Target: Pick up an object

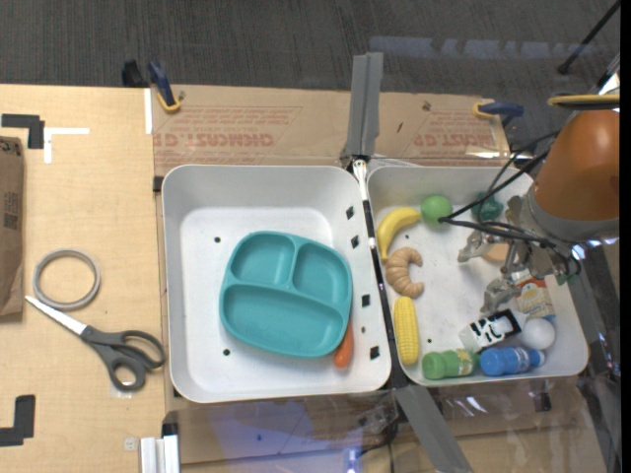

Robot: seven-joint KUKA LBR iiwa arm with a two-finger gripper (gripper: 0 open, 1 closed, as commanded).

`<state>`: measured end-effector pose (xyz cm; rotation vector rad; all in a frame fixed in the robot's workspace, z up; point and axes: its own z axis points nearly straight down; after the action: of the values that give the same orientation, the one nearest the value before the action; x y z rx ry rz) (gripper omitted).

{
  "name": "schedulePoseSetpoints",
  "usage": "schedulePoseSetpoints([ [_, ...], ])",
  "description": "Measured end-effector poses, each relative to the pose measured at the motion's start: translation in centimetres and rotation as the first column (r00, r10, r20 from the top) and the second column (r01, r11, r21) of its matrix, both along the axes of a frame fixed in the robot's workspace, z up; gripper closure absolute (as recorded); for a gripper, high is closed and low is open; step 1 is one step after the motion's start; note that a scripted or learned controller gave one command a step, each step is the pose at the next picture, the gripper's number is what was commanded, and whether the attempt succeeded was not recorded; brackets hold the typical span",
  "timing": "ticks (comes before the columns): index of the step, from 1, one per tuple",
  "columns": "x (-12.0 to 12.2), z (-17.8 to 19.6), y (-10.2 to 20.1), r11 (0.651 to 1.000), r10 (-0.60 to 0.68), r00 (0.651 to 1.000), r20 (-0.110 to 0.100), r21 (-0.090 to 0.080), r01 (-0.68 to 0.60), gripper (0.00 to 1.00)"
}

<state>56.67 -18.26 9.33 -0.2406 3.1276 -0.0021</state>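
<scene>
My gripper (486, 270) hangs low over the right part of the right bin (449, 304), below the orange-banded arm (582, 166). Its two metal fingers (473, 250) stand apart, so it is open, with nothing clearly between them. A small tan object (501, 254) lies right beside the upper finger. Further left in this bin lie a yellow banana (394, 228), a green ball (435, 208), a tan croissant (405, 270) and a corn cob (405, 329). Along the front wall rest a green bottle (449, 365), a blue bottle (510, 361), a white ball (538, 335) and a black-and-white item (493, 327).
The left bin (197, 294) holds a teal divided plate (287, 294) with an orange carrot (343, 349) at its lower right edge. On the bench to the left lie scissors (104, 343) and a tape roll (66, 278). Dark cables (493, 227) run from the arm across the right bin.
</scene>
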Motion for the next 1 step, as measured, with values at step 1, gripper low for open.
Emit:
schedulePoseSetpoints([
  [1, 6.03, -0.32, 2.94, 0.993, -0.119, 0.993, -0.014, 0.001, 0.119, 0.0],
])
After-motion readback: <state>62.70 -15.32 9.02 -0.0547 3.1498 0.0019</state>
